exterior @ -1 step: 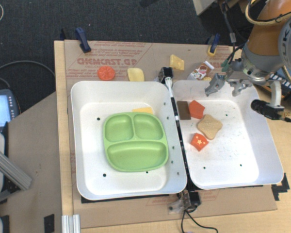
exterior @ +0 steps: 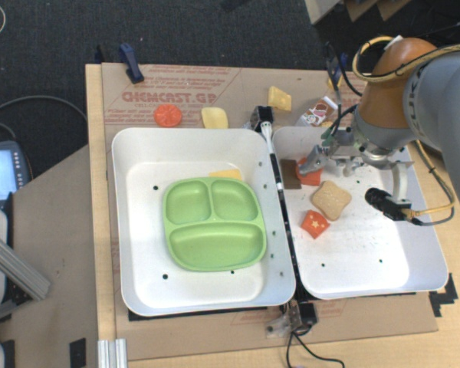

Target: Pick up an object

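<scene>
Nearest you in the right bin [exterior: 414,271] lies a small red block [exterior: 315,224], probably light and stiff, so pinch its flat sides, while the gripper [exterior: 320,162] hovers farther back, its opening impossible to judge.

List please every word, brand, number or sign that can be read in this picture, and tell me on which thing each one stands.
"CHEMCAST G.P" (the ending is uncertain): large red letters on the brown cardboard sheet behind the left bin.
Smaller red lines above and below that word: too blurred to read.
Red and white packet behind the right bin: print too small to read.
Lit screen at the left edge: nothing readable.
</scene>
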Robot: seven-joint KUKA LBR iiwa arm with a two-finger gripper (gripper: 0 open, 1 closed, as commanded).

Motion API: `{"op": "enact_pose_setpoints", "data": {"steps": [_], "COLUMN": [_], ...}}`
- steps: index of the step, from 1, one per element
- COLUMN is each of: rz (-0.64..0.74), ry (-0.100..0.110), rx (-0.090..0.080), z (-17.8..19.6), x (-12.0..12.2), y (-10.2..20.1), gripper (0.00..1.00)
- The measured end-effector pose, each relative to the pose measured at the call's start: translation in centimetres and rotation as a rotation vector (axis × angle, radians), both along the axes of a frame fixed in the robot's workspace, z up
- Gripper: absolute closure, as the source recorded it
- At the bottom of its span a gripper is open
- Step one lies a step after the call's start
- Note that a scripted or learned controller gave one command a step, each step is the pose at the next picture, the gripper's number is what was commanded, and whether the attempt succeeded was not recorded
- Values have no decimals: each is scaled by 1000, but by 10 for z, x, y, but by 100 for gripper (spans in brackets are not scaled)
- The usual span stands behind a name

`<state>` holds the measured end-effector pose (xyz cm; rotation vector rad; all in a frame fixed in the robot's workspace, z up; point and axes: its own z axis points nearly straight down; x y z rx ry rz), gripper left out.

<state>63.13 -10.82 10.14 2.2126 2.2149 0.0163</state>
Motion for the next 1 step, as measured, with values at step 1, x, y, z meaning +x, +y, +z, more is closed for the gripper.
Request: {"op": "enact_pose_setpoints", "data": {"steps": [1], "rz": [-1], "ry": [5], "rx": [-3], "z": [-13], "x": [-72], "y": [12], "gripper": [0]}}
